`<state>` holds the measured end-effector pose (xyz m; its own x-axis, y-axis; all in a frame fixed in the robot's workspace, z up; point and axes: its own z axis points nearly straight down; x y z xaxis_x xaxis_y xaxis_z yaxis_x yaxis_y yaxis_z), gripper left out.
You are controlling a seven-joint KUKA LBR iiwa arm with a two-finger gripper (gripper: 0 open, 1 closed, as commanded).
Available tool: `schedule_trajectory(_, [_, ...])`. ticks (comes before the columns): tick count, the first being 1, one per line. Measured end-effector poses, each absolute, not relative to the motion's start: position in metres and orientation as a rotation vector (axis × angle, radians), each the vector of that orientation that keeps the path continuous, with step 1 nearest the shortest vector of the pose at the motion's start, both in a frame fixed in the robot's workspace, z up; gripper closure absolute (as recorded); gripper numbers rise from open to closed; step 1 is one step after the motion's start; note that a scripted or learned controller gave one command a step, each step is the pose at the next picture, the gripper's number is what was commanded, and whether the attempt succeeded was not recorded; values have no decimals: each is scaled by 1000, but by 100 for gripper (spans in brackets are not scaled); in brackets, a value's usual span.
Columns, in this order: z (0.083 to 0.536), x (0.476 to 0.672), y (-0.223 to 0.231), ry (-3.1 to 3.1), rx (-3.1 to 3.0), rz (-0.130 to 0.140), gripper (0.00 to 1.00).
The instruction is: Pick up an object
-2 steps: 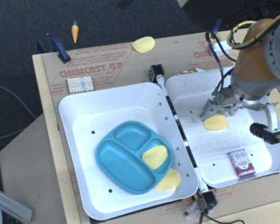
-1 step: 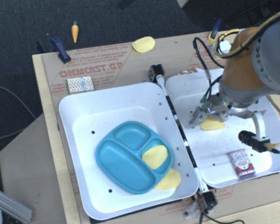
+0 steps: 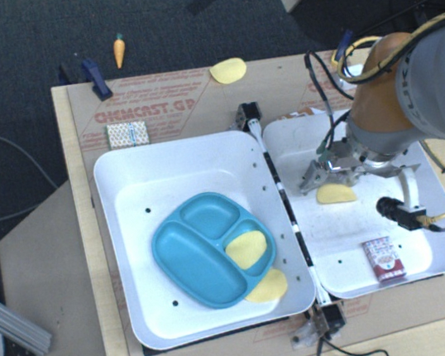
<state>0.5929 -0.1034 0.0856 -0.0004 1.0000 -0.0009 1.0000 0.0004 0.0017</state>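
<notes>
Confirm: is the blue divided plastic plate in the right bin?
No, the blue divided plastic plate lies in the left white bin; the right white bin holds a small red packet.

Left bin [image 3: 130,229]: divided plate [image 3: 205,251] inside.
Right bin [image 3: 435,248]: small packet [image 3: 384,260] near front, arm [image 3: 410,93] above the back.

The gripper [image 3: 328,171] is low in the right bin [image 3: 443,251], just above a yellow piece [image 3: 336,193]. A blue plate [image 3: 209,250] sits in the left bin [image 3: 130,229].
</notes>
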Motion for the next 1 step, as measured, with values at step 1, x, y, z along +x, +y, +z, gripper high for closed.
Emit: schedule_trajectory(1, [85, 600, -115, 2220, 2220, 0, 0])
